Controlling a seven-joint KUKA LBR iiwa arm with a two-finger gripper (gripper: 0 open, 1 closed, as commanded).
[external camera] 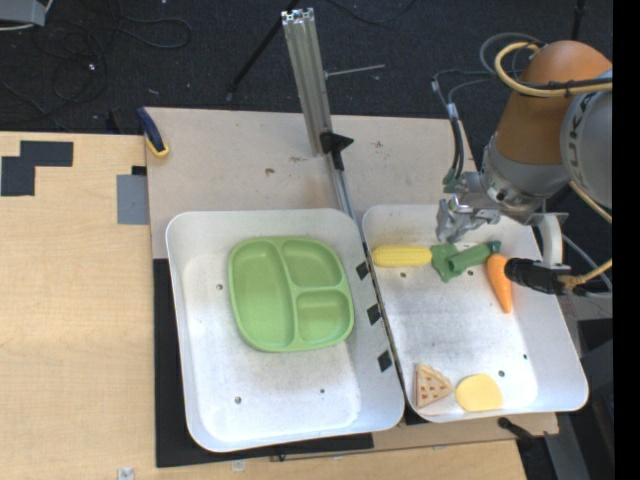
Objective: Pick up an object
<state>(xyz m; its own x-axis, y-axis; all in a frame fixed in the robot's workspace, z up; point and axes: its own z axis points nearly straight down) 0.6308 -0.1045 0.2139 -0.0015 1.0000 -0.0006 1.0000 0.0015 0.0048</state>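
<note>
In the right bin (560, 368), toward its upper edge, the corn cob (402, 258) lay with its long axis horizontal across the frame, yellow end pointing left, green husk (462, 260) right. The gripper (458, 218) hovered just above the husk; whether it was apart or together could not be told.

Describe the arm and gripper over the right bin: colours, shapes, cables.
The arm is bulky and rounded: a large orange band over grey casing. Pale looped cables run over its top and a dark hose runs down its left side. The gripper is small, metallic silver-grey, with thin parts pointing down.
</note>
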